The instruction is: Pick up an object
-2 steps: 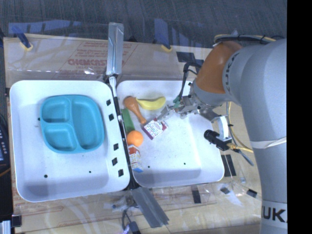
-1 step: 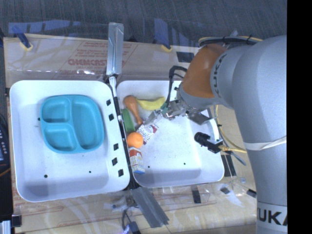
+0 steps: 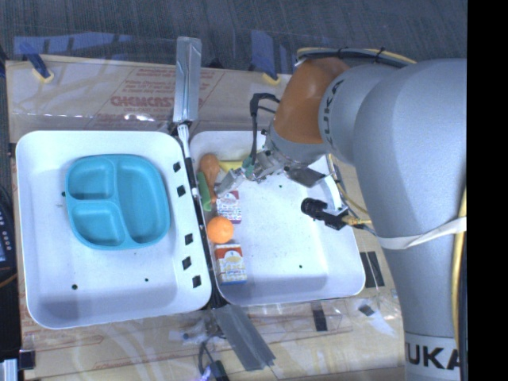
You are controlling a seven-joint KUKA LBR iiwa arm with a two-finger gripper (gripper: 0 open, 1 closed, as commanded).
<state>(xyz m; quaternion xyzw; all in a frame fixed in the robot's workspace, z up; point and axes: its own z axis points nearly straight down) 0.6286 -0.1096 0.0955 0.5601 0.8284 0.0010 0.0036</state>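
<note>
Several candidate objects are gathered along the left wall of the right bin (image 3: 333,280): a tan, rounded item (image 3: 209,166) lies at the far end, a slim green item (image 3: 204,190) is set just beside and below it against the wall, a small red-and-white carton (image 3: 228,207) lies next to that, an orange ball (image 3: 220,229) is placed just nearer the camera, and a second small carton (image 3: 230,262) with an orange-and-white face is found nearest the front. The two cartons and the ball are lined up closely, the ball sitting between the cartons. The end effector (image 3: 238,175) is lowered into the far left part of this bin, close above the first carton and just beside the tan item; whether it is wide or narrow cannot be told from this slant, and nothing is seen to be gripped. The arm (image 3: 397,157), grey with an orange band (image 3: 305,105) above the wrist, is extended in from the right over the bin's right half. In the left bin (image 3: 48,292), a blue divided tray (image 3: 117,200) is laid flat, well apart from the other things. Both bins are carried side by side on the worktop (image 3: 95,86).
</note>
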